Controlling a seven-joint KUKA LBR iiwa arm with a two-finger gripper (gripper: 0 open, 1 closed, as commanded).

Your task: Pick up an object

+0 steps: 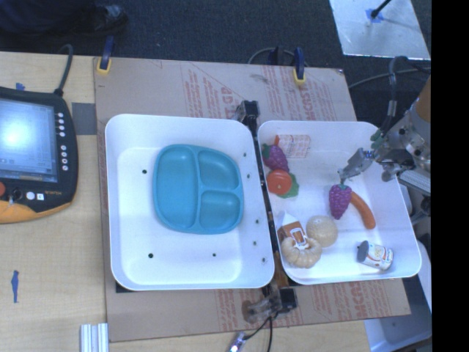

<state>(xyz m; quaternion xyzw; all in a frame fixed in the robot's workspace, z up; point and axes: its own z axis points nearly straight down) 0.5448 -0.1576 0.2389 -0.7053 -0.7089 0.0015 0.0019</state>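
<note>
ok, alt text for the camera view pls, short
The pincer hovers over the right bin, just above a purple toy fruit and an orange carrot, with other toy foods nearby. The left bin holds a blue divided plate.

Not much you can actually read here, honestly. The cardboard sheet under the two white bins has red printed lettering running across it, just above the left bin and again along its bottom edge, but it's too blurry to make out any words. There's also a small packet with an orange-and-white label in the right bin, and its print is unreadable too.
</note>
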